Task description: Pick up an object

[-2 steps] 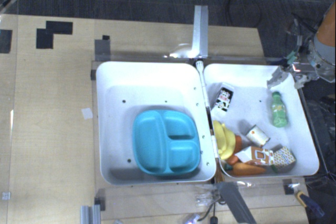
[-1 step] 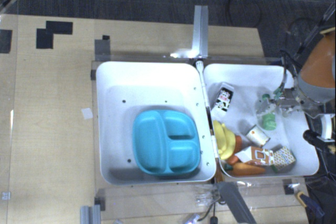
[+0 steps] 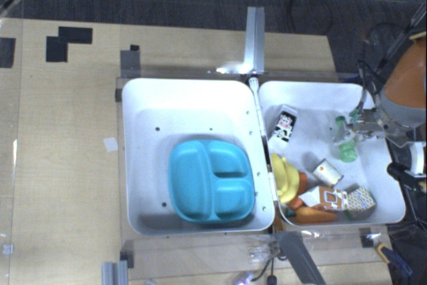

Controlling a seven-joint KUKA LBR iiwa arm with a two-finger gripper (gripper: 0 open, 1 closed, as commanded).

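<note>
Overhead, the table (image 3: pixel 60 163) carries two white bins side by side. The left bin (image 3: pixel 143 117) holds a blue tray (image 3: pixel 212 179) with three compartments, lying toward the bin's front edge and reaching close to its right wall.

The right bin (image 3: pixel 313 93) holds a scatter of small things. A black-and-white carton (image 3: pixel 285 125) lies near the bin's left wall, toward the back. A banana (image 3: pixel 285 178) rests against the left wall nearer the front, with a carrot (image 3: pixel 315 214) along the front edge just beside it. A small white can (image 3: pixel 327 173) lies tilted near the middle of the bin. A printed box (image 3: pixel 333 198) sits between the can and the carrot, and a patterned pouch (image 3: pixel 361 201) lies in the front right corner, touching the box.

The arm (image 3: pixel 407 80) comes in over the bin's right edge, its orange band showing above the wrist. The hand (image 3: pixel 348 135) hangs low over the right half of the bin, toward the back, and a green object (image 3: pixel 347 152) sits right at its tips. Whether that green object is between the fingers or merely under them cannot be told, nor whether the hand is apart or together.
</note>
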